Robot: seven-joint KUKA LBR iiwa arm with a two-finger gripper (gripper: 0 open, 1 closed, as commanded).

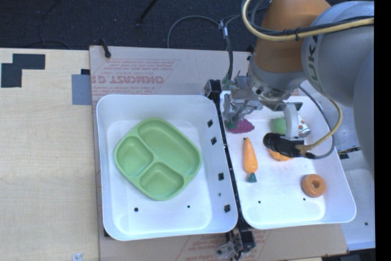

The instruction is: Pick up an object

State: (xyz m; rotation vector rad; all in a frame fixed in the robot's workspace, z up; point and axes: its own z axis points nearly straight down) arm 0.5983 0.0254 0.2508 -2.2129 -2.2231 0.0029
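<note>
Toward the near edge of the right-hand shallow white bin (287, 217), a small orange ring-shaped toy doughnut (314, 185) lies flat, well apart from the other things. Farther in and to the left, an orange toy carrot with a green leaf end (250, 158) lies near the wall between the bins. Its long axis runs near to far, with the leaf end toward the near edge and the narrow tip pointing away. In the left-hand white bin (122, 217), a pale green three-compartment plastic plate (157, 158) rests flat and turned at a slant. Beyond the carrot, at the far left of the right bin, a small magenta-purple lump (243, 126) lies with its longer side across the bin, partly hidden. The grey two-finger gripper (235, 112) hangs directly over it. I cannot tell whether the gripper is open, closed or gripping the lump.
</note>
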